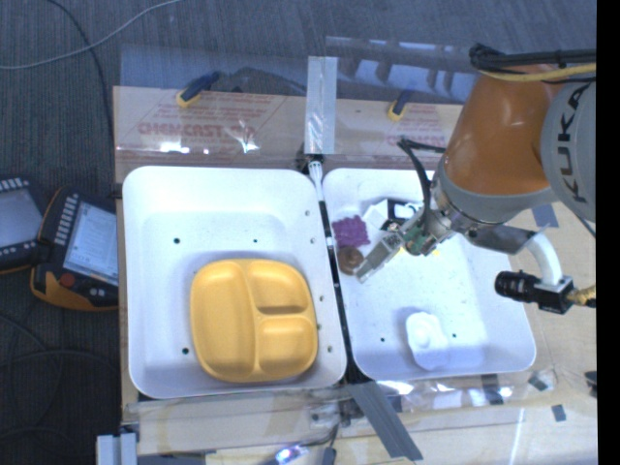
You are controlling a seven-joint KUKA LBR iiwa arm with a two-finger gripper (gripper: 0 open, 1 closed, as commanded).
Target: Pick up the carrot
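Observation:
My gripper (pixel 371 260) is low in the right bin (pixel 484 260), at its left side, pointing down-left from the grey and orange arm. Its tip is right next to a small brown object (pixel 350 257) by the bin's left wall. A purple object (pixel 350 229) lies just above that, touching or nearly touching it. From this angle I cannot tell whether anything is held.
A white lump (pixel 426 338) lies near the right bin's front edge. A yellow divided plate (pixel 254 318) rests in the left bin (pixel 174 221). The arm covers the right bin's upper right part. A handheld controller (pixel 77 250) lies left of the bench.

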